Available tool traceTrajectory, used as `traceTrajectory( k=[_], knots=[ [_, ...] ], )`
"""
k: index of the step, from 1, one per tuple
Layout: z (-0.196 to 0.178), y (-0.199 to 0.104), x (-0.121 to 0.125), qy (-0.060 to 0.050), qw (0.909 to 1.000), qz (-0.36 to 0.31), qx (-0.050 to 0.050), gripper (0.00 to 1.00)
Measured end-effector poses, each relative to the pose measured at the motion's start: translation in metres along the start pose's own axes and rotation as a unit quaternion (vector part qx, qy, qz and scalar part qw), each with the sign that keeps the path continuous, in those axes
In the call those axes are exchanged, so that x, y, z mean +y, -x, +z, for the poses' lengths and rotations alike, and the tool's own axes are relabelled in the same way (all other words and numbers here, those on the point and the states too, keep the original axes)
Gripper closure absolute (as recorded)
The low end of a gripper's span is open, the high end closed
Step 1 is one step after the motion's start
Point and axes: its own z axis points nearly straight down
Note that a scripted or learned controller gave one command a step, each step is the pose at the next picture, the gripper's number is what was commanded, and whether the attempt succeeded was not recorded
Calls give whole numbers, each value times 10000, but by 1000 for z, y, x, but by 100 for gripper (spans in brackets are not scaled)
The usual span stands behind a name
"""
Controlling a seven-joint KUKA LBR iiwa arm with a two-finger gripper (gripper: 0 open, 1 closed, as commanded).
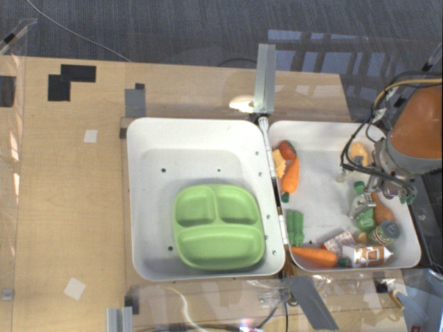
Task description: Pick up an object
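Overhead, the grey-and-orange arm's jaws [367,198] hung over small green items [365,220] in the right shallow white bin [315,185] — opening indiscernible; green divided plastic plate [219,227] lay left.

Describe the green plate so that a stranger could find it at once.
Look at the left white bin. The green plate lies flat in its lower half; it is a divided tray with three compartments. Nothing else lies beside it, while the small toys sit in the right bin.

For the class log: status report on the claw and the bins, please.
Claw low in right bin, over clutter by the right wall; grip unclear. No object seen held. Carrots, bottle nearby. Green plate in left bin.
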Motion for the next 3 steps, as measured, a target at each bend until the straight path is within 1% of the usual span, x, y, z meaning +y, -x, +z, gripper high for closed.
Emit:
traceTrajectory(
  k=[1,2,3],
  knots=[
    [0,8,19,0,9807,-1953,-11,0],
    [-1,-24,18,1,9791,-2034,-8,0],
    [0,24,45,5,9420,-3355,-13,0]
  ],
)
